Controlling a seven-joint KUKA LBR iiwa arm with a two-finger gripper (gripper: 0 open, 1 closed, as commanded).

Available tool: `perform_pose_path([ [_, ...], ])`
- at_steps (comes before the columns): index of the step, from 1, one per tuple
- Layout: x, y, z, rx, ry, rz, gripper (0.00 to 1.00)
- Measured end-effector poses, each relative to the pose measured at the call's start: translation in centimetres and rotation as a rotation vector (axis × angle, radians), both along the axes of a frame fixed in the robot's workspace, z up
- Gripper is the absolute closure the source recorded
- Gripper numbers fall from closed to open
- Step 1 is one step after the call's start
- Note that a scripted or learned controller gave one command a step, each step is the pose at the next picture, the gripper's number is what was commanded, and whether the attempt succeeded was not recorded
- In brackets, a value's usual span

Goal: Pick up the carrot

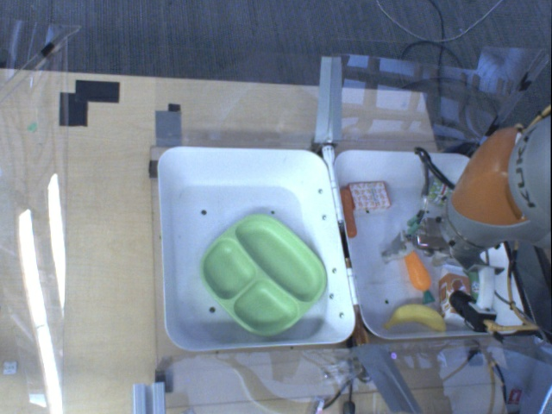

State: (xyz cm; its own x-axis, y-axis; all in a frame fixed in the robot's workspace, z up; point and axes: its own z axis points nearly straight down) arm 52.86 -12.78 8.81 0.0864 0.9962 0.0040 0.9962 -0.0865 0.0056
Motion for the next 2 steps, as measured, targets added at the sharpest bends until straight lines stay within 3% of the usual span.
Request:
perform_pose_path([
  [1,0.3,0.0,1.1,0.000,-0.005,0.003,1.00],
  [2,5.6,4.7,9.6,-0.004,0.004,-0.085,1.00],
])
